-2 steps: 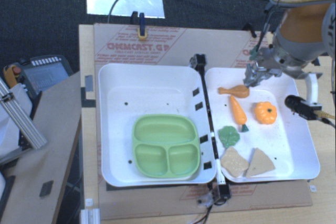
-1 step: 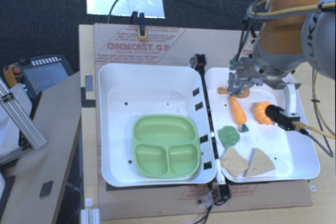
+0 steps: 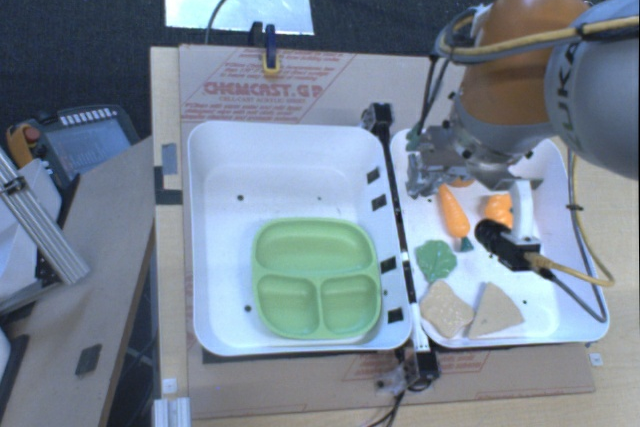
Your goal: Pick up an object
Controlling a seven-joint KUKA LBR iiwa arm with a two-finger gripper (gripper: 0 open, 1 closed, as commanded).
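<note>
Right bin [image 3: 565, 290], contents:
- carrot [image 3: 454, 211], orange, lying lengthwise near the bin's middle
- second orange piece [image 3: 497, 208], smaller, just beside the carrot
- green leafy piece [image 3: 436, 259], against the divider side
- bread slice [image 3: 446, 309] and pale wedge [image 3: 497, 312], side by side at the near edge

Left bin [image 3: 290, 135], contents:
- green divided plate [image 3: 315, 277]

Arm: reaches in over the right bin. The gripper [image 3: 422, 181] hangs low at the far left of that bin, just beside the carrot's upper end. Whether it is released or clenched cannot be told from here, and nothing is seen held in it.

Step in hand, as judged: the approach to a pick, nothing lifted yet. The carrot is the likeliest target.

Next move calls for centring over the carrot, across its width, then closing and lifting straight up, clear of the orange neighbour.
</note>
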